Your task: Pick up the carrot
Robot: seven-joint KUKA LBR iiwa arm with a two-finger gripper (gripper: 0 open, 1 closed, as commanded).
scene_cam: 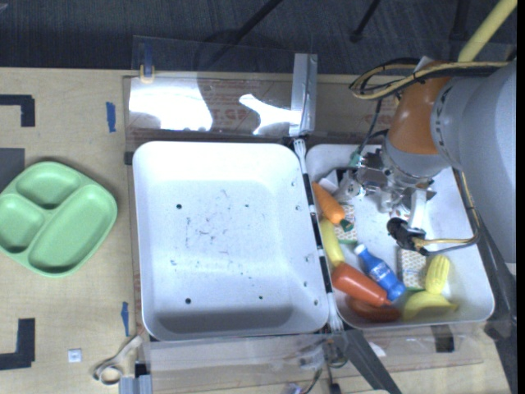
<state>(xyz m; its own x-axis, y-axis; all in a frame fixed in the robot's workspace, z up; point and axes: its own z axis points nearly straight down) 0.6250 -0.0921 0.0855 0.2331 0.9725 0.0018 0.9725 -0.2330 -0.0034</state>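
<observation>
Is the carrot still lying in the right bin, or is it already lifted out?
Still in the bin. The carrot lies against the right bin's left wall, above the banana; the gripper is beside it, not around it.

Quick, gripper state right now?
Gripper: cannot be told; it hangs in the right bin, right of the carrot.

Grey arm (484, 130) reaching in from right, wrist down — gripper (394, 199) low

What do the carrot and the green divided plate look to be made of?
Carrot: likely moulded plastic toy food, with uniform orange colour and a smooth surface with slight sheen. Green divided plate: probably plastic or melamine, matte to satin, with one even pale green and soft rounded compartment edges.
</observation>
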